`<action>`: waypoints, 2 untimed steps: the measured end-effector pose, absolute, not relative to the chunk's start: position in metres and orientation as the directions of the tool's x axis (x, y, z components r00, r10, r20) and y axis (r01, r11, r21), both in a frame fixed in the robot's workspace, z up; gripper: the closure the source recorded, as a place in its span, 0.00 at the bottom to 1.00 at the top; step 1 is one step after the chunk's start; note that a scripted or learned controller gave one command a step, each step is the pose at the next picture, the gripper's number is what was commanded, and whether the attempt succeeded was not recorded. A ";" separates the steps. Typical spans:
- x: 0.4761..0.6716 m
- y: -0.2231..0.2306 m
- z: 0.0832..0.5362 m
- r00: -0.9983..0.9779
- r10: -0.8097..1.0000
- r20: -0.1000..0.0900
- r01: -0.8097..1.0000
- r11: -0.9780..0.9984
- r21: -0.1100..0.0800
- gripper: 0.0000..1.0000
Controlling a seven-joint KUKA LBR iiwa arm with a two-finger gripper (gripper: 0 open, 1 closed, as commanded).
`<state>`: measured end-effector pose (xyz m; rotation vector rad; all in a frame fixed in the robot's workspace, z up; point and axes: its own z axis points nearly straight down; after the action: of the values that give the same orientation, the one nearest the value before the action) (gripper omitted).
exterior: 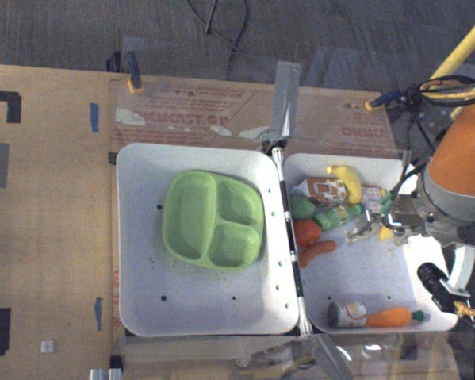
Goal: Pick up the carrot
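The carrot, orange with a small green top at its right end, lies along the front wall of the right bin, near its front right corner. My gripper hangs over the back middle of that bin, well behind the carrot and a little to its left. It sits close to a pile of toy food, with nothing of the carrot near it. The grey arm with its orange band comes in from the right.
A small can lies just left of the carrot. At the bin's back left are a yellow banana, a brown carton, green pieces, a red tomato and a red pepper. A green divided plate sits in the left bin.
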<state>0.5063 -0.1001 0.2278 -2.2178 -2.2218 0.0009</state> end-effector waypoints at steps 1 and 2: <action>0.482 -0.124 0.089 -0.220 0.975 -0.003 0.975 0.220 0.009 0.00; 0.480 -0.171 0.173 -0.375 0.927 -0.001 0.927 0.375 0.002 0.00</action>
<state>0.4801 -0.1706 0.1728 -1.7583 -2.6064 -0.0019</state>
